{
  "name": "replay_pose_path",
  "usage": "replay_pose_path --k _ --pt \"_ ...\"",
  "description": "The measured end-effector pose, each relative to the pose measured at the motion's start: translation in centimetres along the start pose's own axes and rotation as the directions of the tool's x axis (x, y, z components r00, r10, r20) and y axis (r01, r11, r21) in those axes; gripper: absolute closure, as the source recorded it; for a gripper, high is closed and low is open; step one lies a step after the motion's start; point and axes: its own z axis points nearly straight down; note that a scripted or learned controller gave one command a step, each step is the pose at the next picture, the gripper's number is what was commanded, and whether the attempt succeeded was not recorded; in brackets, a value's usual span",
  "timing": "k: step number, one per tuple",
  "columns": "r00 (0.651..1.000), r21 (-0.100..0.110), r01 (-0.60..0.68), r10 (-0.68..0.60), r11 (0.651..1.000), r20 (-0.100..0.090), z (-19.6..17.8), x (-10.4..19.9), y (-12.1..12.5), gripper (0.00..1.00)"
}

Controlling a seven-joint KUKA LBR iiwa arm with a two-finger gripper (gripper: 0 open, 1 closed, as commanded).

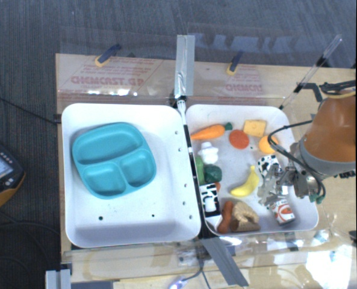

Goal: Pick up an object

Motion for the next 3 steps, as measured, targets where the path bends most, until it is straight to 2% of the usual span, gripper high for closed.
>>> replay_pose_path --k 1,2,3 --pt "0.950 -0.002 -0.311 0.311 0.950 0.003 4.6 0.6 -0.4 1.00" --pt "0.992 -0.004 -0.128 0.128 0.992 0.018 4.9 -0.5 -4.1 1.00" --pt "0.992 -0.004 -0.126 0.126 0.992 0.015 5.0 -0.4 -4.1 0.00"
